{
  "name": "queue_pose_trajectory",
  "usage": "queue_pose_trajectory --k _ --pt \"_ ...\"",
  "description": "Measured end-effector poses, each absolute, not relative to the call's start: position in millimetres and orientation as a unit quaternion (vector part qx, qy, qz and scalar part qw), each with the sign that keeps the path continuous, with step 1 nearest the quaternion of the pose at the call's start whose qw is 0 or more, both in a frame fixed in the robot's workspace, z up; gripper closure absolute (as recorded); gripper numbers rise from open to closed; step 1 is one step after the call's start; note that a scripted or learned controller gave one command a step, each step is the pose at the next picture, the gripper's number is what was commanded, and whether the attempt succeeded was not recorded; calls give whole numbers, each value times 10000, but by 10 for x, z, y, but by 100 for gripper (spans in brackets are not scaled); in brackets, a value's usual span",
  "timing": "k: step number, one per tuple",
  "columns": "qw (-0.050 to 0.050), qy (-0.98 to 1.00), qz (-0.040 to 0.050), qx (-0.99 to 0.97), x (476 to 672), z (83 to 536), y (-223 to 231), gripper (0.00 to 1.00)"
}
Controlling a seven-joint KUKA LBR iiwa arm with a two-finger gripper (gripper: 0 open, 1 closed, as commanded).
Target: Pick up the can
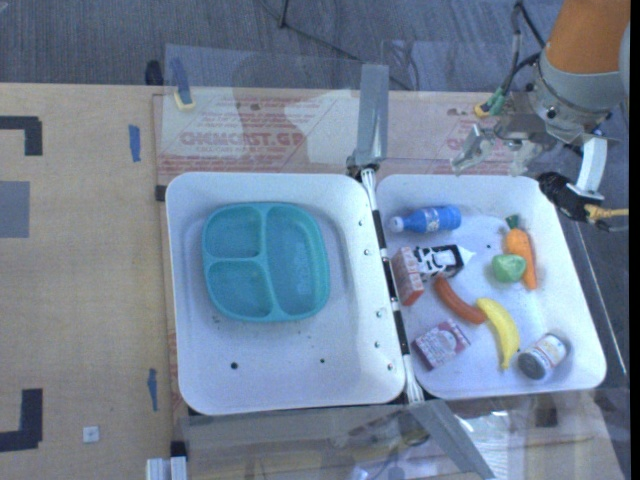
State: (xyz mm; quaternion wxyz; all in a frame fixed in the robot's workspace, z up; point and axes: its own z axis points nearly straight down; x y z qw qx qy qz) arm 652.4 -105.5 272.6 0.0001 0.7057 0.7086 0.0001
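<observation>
- Silver metal marks the can (543, 356), which is seen lying on its side at about 5 o'clock in the right bin (585, 373), close to that bin's near right corner.
- Just beside the can, at its 10 o'clock, a yellow banana (500, 329) is laid; whether the two touch cannot be told.
- A red sausage (458, 301) is placed at the banana's 10 o'clock, its end meeting the banana's upper end.
- A small red packet (441, 344) is set at 7 o'clock in the right bin, and a brown and white box (407, 274) lies against the bin's left wall.
- A black and white carton (441, 259) is found near the bin's middle, with a blue bottle (428, 219) lying on its side at the carton's 12 o'clock.
- An orange carrot (521, 251) and a green fruit (508, 267) are seen touching at 2 o'clock in the bin.
- A teal divided plate (266, 261) is set in the left bin (190, 368).
- The gripper (490, 150) is held above the wooden worktop (80, 268) past the right bin's far edge, at 12 o'clock from the bin's middle and well apart from the can.
- Its fingers are seen spread apart, and nothing is held between them.
</observation>
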Motion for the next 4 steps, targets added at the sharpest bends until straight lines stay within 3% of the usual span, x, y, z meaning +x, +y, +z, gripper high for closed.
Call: queue_pose_trajectory --k 1,2,3,4 --pt "4 7034 1 7108 6180 1271 -1796 0" --pt "164 6361 108 7714 5881 1041 -1709 0" --pt "101 6757 23 7371 6005 1090 -1590 0" --pt "-13 6912 69 7227 6207 899 -1806 0"
